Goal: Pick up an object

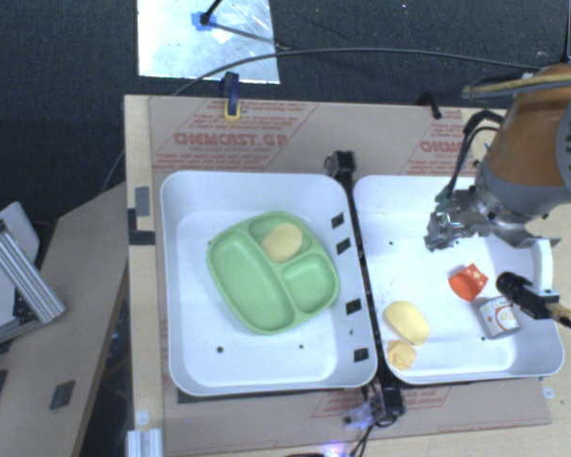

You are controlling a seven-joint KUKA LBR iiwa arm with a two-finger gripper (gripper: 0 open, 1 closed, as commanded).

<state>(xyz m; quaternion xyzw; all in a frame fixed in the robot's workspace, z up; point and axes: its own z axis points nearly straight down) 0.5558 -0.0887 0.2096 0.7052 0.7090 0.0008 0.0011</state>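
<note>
Two white bins sit side by side on the counter [266,131]. Near edge first: in the right bin [538,355], front left corner, lies a small pale yellow chunk [401,354]. Just behind it, touching or nearly so, is a bigger yellow lemon-like lump [406,320]. Toward the front right is a small silvery labelled container [498,317], tilted. A red-orange piece [468,281] lies just behind and left of it.

The left bin [200,350] holds a green divided plate [247,293] around its middle. A yellowish rounded item [284,242] rests in the plate's far compartment.

Farther back the pincer [440,231] hangs over the rear half of the right bin. It is apart from the red-orange piece and well apart from both yellow things. Too small and dark to read, so can't tell how far open it is or whether it grips anything. The arm [542,141] comes in from the right. A blue clamp [230,93] sits at the counter's far edge.
</note>
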